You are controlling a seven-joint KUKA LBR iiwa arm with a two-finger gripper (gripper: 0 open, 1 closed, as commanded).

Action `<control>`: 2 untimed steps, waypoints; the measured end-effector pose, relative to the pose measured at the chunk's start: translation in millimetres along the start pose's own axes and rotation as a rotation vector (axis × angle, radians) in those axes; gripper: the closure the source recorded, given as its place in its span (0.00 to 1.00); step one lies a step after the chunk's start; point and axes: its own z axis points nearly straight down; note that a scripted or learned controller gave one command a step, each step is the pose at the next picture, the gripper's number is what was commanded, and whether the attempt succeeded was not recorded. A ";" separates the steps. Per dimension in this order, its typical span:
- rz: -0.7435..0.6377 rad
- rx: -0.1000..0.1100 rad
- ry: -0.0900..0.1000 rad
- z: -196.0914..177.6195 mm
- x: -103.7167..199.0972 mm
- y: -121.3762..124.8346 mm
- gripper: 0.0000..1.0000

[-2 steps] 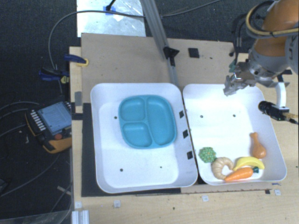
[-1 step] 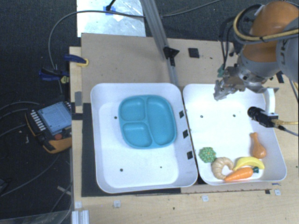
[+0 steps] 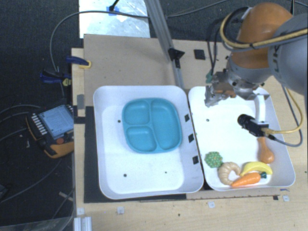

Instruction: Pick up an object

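Hovering gripper (image 3: 213, 100), glossy plastic carrot (image 3: 246, 179)

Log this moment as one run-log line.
arm: over right bin | claw: near bin's far-left corner, nothing seen held | toys: carrot, banana, croissant at near edge | left bin: blue tray

Divided plate (image 3: 151, 125) in left bin (image 3: 108, 177); toy foods (image 3: 238, 170) clustered at right bin's (image 3: 202, 97) near edge
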 end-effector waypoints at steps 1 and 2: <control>0.002 0.001 -0.001 -0.3 40.3 -14.6 1.00; 0.002 0.001 -0.001 10.1 81.0 -28.5 1.00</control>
